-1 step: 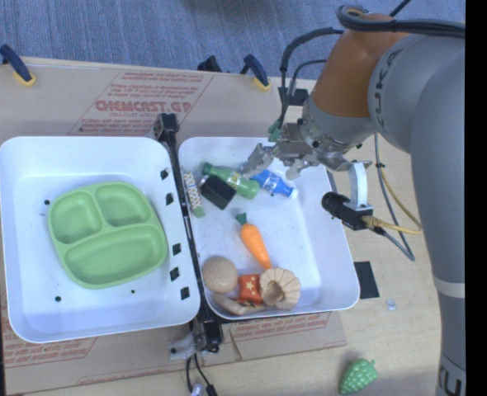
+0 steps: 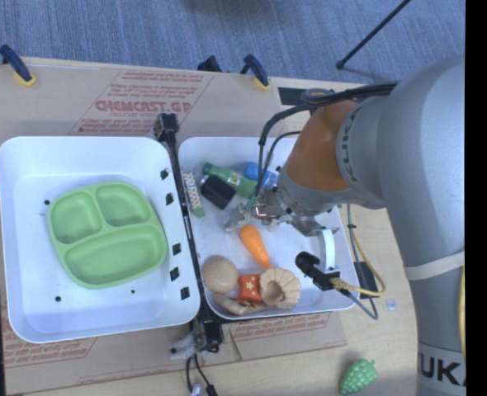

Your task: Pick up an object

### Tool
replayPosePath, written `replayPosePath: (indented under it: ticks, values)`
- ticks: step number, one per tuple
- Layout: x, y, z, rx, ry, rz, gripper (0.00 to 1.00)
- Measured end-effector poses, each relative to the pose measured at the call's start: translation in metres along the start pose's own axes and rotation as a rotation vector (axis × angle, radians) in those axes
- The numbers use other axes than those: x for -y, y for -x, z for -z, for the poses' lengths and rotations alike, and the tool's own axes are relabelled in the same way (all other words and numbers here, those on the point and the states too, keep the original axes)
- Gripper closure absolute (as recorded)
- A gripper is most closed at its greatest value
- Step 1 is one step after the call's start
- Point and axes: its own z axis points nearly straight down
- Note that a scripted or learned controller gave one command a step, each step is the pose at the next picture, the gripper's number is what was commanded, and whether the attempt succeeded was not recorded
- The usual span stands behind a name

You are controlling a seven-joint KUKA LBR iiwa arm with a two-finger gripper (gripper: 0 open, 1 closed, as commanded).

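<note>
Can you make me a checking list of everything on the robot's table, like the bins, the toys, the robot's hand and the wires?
Surface: cardboard-covered bench bearing a left bin and a right bin.
Job's things: orange carrot, green bottle, black block, tan round piece, red block, tan ridged shell piece, all in the right bin.
Clutter: green divided plate in the left bin; green grape bunch off the bench.
Grippers: end effector low above the carrot; fingers unclear.
Cables: black cable on the wrist; yellow wire.
Surroundings: blue carpet; clamps.
</note>
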Motion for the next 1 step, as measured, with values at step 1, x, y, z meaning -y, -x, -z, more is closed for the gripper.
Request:
replayPosePath:
  ticks: [1]
  values:
    - [-0.0001,-0.0002,0.0099,0.001,-0.002,0.006,1.00]
